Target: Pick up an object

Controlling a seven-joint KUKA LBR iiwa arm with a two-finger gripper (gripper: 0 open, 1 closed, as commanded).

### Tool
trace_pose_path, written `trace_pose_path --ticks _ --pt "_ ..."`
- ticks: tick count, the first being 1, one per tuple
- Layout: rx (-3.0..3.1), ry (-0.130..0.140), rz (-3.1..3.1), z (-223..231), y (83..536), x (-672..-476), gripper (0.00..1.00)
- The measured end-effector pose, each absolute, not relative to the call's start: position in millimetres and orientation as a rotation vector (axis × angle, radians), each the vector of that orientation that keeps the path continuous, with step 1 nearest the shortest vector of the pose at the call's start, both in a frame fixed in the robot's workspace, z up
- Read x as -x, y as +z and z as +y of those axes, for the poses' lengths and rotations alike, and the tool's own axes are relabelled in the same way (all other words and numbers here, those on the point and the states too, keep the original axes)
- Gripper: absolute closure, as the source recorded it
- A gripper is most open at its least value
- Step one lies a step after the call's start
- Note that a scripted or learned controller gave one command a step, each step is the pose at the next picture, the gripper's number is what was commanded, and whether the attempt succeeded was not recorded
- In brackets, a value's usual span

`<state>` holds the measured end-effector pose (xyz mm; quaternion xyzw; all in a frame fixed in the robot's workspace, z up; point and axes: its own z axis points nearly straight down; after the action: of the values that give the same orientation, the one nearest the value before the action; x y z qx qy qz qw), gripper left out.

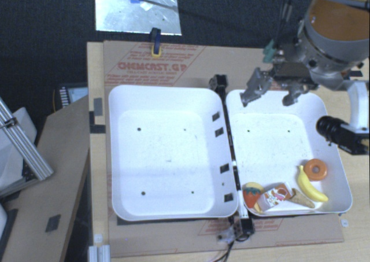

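My gripper (272, 93) hangs over the far edge of the right bin (272, 139), its two fingers spread apart with nothing between them. The objects lie at that bin's near right corner, well below the gripper: a yellow banana (310, 185), an orange ring-shaped toy (315, 168), a red-and-orange round toy (252, 194), a small white-and-red packet (274, 196) and a tan cone-like piece (302, 199).
The left bin (165, 151) sits beside the right one, joined by a black clip strip (226, 139). A black camera-like device (341, 132) juts in at the right bin's right rim. A shiny metal sheet (137, 0) lies behind the bench.
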<state>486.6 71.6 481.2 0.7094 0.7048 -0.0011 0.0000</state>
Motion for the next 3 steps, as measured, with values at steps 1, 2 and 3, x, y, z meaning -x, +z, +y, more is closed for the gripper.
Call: trace_pose_path --ticks 1,2,3 --pt "-2.207 0.013 2.233 150 538 -486.1 0.0" --pt "-2.234 -0.02 2.218 66 362 -485.5 0.0" --pt "-2.22 0.003 2.218 49 359 -541.7 0.0"
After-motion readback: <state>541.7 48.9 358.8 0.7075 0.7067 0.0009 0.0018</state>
